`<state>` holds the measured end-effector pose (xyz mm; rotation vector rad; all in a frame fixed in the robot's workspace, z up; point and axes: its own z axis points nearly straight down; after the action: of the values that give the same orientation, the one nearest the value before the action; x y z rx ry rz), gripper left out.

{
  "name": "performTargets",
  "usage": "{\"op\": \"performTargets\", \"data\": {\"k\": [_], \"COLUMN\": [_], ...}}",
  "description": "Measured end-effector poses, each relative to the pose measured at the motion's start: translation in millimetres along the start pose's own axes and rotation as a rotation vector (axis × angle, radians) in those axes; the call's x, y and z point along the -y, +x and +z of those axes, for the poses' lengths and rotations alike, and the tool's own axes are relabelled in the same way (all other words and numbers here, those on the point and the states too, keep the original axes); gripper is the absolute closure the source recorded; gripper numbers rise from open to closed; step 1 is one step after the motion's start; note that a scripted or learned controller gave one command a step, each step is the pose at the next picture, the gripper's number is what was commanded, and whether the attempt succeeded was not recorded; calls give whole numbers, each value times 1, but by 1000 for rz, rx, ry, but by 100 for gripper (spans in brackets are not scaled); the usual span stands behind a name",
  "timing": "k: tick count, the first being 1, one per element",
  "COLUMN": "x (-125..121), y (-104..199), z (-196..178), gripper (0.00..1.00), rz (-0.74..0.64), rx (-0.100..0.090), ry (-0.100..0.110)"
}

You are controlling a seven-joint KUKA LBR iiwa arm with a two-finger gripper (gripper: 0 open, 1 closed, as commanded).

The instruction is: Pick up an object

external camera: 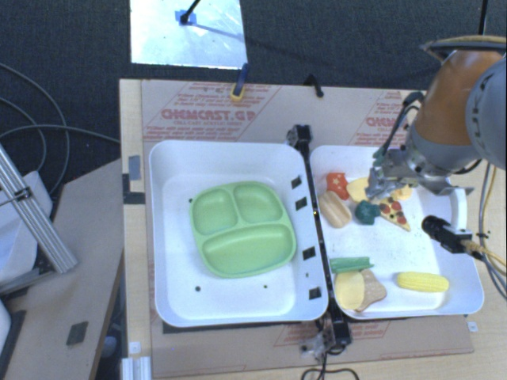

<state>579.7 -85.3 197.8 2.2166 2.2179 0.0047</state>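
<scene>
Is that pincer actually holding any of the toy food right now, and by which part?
Cannot be told: the pincer hangs low over the teal piece and pizza slice, with nothing visibly between its tips.

arm [467, 109]: grey | orange band | thin dark cables

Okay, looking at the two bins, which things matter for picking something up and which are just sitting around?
For the job:
gripper, low in the right bin
teal toy
pizza slice
hot dog
red toy
corn cob

Lying about:
green divided plate in the left bin
foil sheet
</scene>
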Motion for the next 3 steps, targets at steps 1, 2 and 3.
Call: {"op": "performTargets", "data": {"k": [1,2,3], "x": [40,81,61], "y": [-11,83,114], "z": [118,7,-85], "gripper": [100,100,100], "rz": [3,-12,-8], "rx": [-2,-7,-3], "ry": [8,-1,-3]}}
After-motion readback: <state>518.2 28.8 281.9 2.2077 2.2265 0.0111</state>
